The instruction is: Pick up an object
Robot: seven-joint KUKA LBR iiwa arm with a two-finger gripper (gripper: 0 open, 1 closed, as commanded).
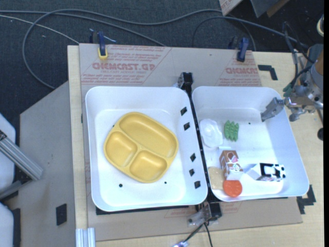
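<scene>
My end effector (271,108) hung over the right bin's (295,148) far corner; whether it was open, I could not tell. Best was to descend squarely on 1 separate item, the green object (232,130)

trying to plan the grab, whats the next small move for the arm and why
Probably bring the gripper in from the right bin's upper right edge toward the green object and lower over it. The gripper hangs at that bin's rim with nothing between its fingers, and the green object lies nearest it, a little apart from the white object beside it.
</scene>
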